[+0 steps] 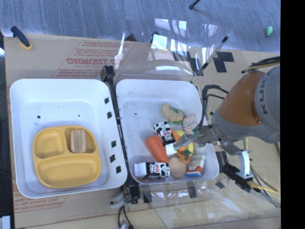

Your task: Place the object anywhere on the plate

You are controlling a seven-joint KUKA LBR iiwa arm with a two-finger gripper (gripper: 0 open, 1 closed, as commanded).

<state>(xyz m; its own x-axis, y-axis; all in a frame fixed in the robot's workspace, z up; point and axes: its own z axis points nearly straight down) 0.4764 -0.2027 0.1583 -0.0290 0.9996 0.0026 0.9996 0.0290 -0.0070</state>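
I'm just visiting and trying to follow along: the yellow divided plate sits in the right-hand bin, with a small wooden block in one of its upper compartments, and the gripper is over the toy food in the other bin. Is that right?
Not quite. The camera view shows the yellow plate in the left bin, not the right. The rest holds: a wooden block lies in its upper right compartment, and the gripper is over the toy food in the right bin.

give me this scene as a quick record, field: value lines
plate: yellow divided plate in the left bin
on plate: tan block in the upper right compartment
right bin: pile of toy food, incl. orange carrot, cow-print carton
gripper: low over the pile, reaching in from the right
grip state: cannot tell
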